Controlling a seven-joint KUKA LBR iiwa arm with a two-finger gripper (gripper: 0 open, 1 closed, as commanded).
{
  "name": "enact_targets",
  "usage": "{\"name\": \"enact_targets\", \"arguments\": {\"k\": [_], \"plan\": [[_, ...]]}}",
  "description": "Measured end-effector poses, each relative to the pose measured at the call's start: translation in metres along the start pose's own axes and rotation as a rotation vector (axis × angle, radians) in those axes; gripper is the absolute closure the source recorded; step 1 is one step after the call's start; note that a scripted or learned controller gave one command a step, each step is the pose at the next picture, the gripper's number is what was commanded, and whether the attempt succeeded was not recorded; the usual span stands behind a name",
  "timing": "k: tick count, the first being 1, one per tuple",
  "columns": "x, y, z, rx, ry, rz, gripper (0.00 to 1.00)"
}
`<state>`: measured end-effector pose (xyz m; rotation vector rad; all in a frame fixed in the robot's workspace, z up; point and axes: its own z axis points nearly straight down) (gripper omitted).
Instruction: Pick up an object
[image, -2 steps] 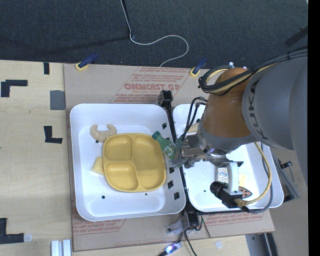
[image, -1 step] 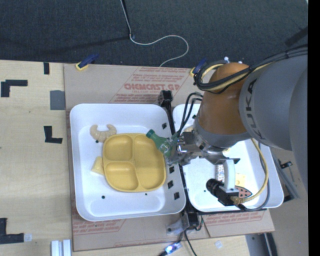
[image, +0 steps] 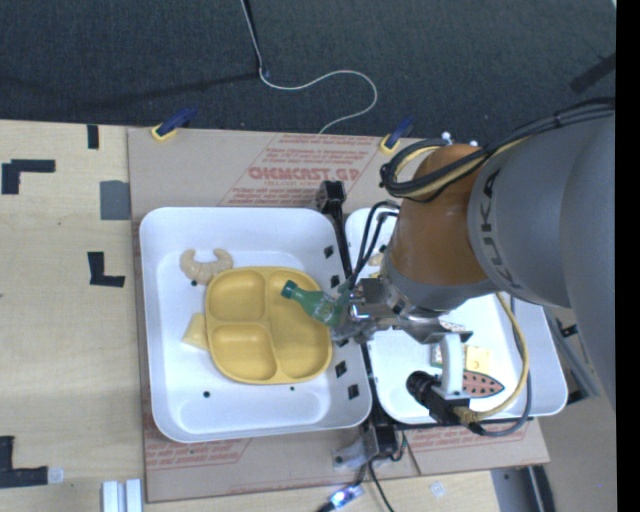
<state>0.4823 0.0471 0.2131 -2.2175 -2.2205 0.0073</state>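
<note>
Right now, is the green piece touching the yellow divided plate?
Cannot tell. In the camera view the green piece overlaps the yellow divided plate at its right rim, but it could be raised above it.

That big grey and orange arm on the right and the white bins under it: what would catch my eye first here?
The bulky arm reaches in from the right, its claw at the seam between the two bins. In the left bin lies a yellow divided plate, with a green object at its right edge by the claw. A tan curved piece lies above the plate.
</note>
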Motion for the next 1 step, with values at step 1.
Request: {"name": "enact_targets", "arguments": {"k": [1], "plan": [[-0.0054, 0.0119, -0.0092, -0.004, 0.001, 0.000, 1.00]]}}
